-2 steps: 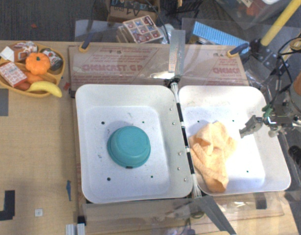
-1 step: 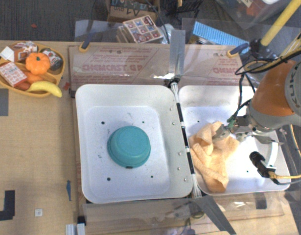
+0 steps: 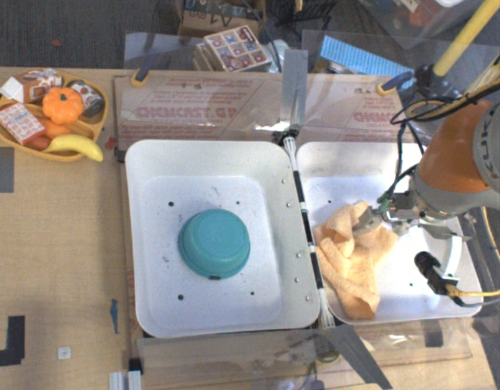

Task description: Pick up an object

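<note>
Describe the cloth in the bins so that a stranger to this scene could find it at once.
Look at the two white bins side by side and take the right bin, where the arm reaches in. Along its left wall lies a crumpled pale orange cloth, with the gripper at its upper edge. It is soft and folded, unlike the round teal bowl upside down in the left bin.

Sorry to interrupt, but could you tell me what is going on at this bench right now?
The grey and orange arm reaches in from the right over the right bin, its gripper down at a crumpled yellow cloth lying against that bin's left wall. A teal bowl sits upside down in the left bin, untouched.
</note>
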### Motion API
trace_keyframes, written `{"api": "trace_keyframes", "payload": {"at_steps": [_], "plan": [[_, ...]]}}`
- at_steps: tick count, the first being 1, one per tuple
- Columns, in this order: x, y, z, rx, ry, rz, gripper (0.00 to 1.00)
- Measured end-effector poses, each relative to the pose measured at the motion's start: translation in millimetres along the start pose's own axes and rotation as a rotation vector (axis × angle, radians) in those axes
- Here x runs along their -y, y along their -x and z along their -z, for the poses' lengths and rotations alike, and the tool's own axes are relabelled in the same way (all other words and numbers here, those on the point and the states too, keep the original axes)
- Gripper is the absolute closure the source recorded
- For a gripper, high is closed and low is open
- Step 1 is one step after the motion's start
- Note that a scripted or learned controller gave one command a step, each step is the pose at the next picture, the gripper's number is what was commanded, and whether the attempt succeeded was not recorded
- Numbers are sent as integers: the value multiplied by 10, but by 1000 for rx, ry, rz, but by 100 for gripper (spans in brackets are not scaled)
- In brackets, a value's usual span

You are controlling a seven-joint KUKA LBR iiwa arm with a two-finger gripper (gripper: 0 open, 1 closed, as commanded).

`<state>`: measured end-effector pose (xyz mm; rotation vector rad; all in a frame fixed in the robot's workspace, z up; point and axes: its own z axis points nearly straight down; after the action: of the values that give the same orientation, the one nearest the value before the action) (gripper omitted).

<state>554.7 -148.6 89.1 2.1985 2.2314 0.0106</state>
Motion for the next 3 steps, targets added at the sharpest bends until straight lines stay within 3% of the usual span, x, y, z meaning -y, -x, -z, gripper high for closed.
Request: {"api": "trace_keyframes", "payload": {"at_steps": [1, 2, 3], "plan": [[363, 309, -1, -1, -4, 6, 0], [692, -133, 11, 1, 0, 244, 0], [684, -123, 114, 1, 4, 241, 100]]}}
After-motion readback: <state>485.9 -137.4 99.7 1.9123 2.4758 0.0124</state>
